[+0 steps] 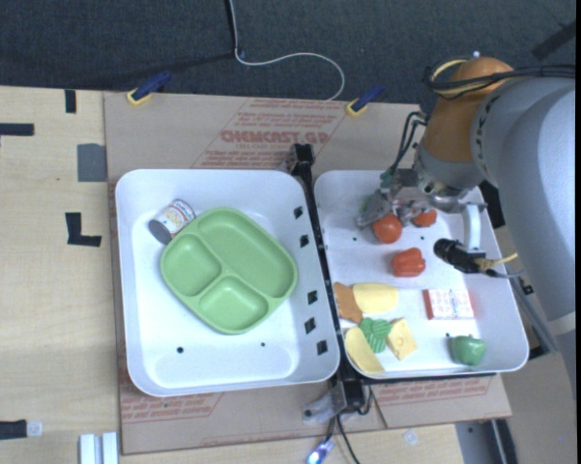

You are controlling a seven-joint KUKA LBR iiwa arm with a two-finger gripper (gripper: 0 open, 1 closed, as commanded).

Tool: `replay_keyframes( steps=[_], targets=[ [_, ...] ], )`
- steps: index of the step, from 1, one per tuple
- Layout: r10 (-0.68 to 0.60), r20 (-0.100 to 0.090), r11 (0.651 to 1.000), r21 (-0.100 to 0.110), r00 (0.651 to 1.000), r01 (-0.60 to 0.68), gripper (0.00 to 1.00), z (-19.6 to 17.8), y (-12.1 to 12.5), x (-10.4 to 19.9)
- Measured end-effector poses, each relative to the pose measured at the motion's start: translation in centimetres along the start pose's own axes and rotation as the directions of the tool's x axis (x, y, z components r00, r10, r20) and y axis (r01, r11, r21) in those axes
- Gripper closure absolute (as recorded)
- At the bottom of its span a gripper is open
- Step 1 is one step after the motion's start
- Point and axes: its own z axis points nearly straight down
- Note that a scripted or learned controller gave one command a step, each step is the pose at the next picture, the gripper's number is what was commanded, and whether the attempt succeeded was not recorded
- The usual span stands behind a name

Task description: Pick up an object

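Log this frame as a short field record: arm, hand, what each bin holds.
arm: reaches in from the right, over the right bin
hand: low at that bin's far end, right by a red tomato-like toy; grip not discernible
left bin: green divided plate, small can at the plate's far-left edge
right bin: red pepper-like toy, yellow toy, red and white packet, green toy, a cluster of yellow and green pieces at the near-left corner
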Motion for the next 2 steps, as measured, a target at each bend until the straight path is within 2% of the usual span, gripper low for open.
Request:
replay_keyframes(
  steps=[1, 2],
  targets=[
    [0.004, 0.001, 1.000, -0.009, 1.000, -0.004, 1.00, -5.7, 1.0, -0.2],
    [0.003, 0.000, 1.000, -0.006, 1.000, -0.003, 1.00, -10.9, 0.4, 0.7]
  ],
)
